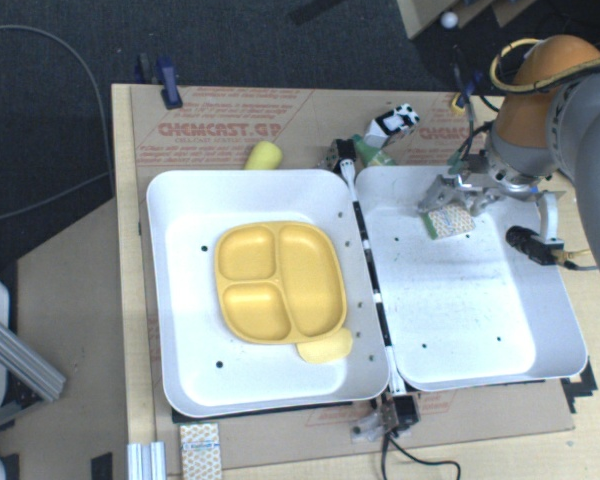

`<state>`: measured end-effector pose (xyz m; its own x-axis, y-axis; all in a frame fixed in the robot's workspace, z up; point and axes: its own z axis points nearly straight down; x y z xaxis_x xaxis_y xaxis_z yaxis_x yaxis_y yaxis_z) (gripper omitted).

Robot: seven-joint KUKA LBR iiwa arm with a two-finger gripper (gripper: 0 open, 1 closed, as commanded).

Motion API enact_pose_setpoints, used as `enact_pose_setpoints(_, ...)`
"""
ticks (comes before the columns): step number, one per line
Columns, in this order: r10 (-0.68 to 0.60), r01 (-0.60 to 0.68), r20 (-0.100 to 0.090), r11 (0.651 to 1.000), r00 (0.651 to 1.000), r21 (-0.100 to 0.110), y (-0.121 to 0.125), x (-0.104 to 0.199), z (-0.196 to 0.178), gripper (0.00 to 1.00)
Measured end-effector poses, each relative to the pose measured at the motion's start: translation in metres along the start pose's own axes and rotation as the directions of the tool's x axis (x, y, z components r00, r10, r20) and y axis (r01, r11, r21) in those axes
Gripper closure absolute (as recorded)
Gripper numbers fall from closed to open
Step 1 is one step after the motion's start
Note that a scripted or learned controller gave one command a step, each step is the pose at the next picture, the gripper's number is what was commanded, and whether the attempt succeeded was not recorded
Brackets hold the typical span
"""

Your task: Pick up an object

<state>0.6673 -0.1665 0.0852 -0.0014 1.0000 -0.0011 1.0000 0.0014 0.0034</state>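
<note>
One red "CHEMCAST GP" print [220, 128] on board [130, 188]

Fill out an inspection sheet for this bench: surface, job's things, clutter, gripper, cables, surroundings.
Surface: brown board with red print, bearing the left bin and the right bin side by side.
Job's things: yellow divided plate in the left bin, a pale yellow piece at its near edge; small speckled pad in the right bin.
Clutter: yellow object and a black-and-white toy on the board behind the bins.
Gripper: gripper low over the speckled pad; finger state unclear.
Cables: grey cable looping on the floor at left.
Surroundings: dark carpet.
</note>
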Motion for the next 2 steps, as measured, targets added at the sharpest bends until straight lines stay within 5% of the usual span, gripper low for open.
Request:
enact_pose_setpoints(1,-0.001,0.001,0.002,1.000,1.000,-0.003,0.001,0.000,-0.010,1.00)
enact_pose_setpoints(2,0.001,-0.001,-0.002,1.000,1.000,0.005,-0.054,0.046,-0.034,1.00)
